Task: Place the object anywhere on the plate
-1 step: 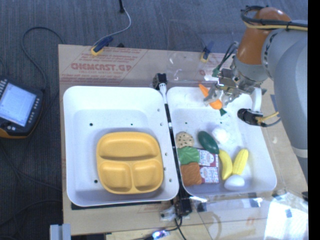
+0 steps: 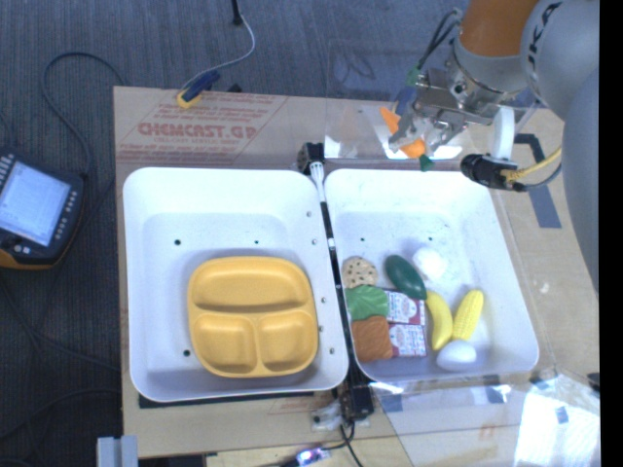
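A yellow divided plate (image 2: pixel 253 314) lies in the left white bin (image 2: pixel 156 212). My gripper (image 2: pixel 414 139) hangs above the far rim of the right bin (image 2: pixel 506 261), well away from the plate to its upper right. A small orange toy piece (image 2: pixel 415 148) with a green tip, like a carrot, shows between the fingers, and the gripper is shut on it. Part of that piece is hidden by the fingers.
In the right bin lie a cookie (image 2: pixel 358 270), a dark green vegetable (image 2: pixel 405 276), a white egg (image 2: pixel 428 261), a banana (image 2: pixel 439 319), a corn cob (image 2: pixel 469 314), a second white egg (image 2: pixel 456 354), a lettuce piece (image 2: pixel 368 303) and red-white packets (image 2: pixel 405 325). A handheld screen (image 2: pixel 34 207) lies left of the bench.
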Robot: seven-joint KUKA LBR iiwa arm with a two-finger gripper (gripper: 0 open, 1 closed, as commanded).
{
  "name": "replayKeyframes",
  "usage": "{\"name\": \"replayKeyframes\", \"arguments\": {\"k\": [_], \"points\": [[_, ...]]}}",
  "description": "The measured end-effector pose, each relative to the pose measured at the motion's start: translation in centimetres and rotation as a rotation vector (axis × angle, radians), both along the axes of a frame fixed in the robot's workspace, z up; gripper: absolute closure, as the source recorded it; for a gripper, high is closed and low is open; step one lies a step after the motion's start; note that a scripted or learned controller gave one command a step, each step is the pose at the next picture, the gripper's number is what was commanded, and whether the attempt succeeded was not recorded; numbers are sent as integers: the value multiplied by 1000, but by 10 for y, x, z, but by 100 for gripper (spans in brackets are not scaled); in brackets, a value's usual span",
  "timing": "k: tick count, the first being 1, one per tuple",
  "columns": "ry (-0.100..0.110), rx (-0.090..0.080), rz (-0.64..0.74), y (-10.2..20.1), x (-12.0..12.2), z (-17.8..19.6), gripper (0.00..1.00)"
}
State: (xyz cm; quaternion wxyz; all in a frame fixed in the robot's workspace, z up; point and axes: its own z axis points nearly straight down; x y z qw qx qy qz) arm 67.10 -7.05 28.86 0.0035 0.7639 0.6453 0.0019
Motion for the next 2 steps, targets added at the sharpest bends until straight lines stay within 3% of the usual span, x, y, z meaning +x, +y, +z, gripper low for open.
{"name": "replayKeyframes", "arguments": {"k": [1, 2], "points": [[13, -1, -4, -2, -2, -7, 0], [20, 2, 103, 8, -98, -61, 0]]}}
